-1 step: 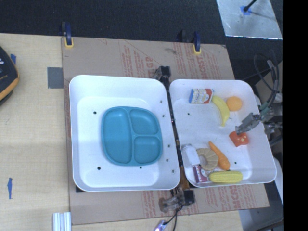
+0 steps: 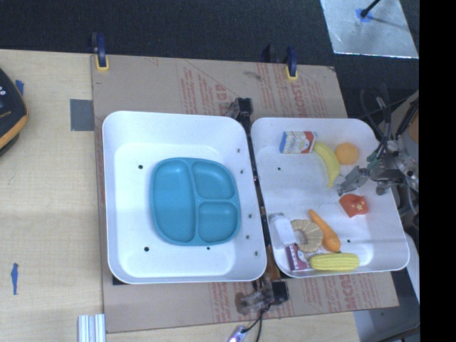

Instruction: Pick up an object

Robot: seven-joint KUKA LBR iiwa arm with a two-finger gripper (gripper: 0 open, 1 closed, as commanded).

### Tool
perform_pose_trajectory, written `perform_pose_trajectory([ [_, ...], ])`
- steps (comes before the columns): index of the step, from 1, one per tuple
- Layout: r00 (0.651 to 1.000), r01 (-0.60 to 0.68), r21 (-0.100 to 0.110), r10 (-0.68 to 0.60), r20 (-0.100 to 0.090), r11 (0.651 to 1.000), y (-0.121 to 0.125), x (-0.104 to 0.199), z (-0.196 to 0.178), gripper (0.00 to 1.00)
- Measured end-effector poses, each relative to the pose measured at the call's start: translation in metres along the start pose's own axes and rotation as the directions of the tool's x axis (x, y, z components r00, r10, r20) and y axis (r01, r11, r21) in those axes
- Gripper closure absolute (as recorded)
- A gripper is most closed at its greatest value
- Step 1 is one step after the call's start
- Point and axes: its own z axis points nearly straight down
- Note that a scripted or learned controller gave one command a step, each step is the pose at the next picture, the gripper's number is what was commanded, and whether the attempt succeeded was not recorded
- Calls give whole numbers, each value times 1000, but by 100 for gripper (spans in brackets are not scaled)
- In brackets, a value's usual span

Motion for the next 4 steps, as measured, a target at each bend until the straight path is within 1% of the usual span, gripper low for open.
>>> perform_pose_trajectory([
  [1,1000,1,1,-1,0,1000,36,16,88,0],
  [2,1000,0,-4,0,0,1000,87,-13,71,0],
  [3,1000,4,-3,-4,0,1000,87,-13,61,100],
  [4,1000,5,-3,-5,0,1000,87,-13,61,0],
])
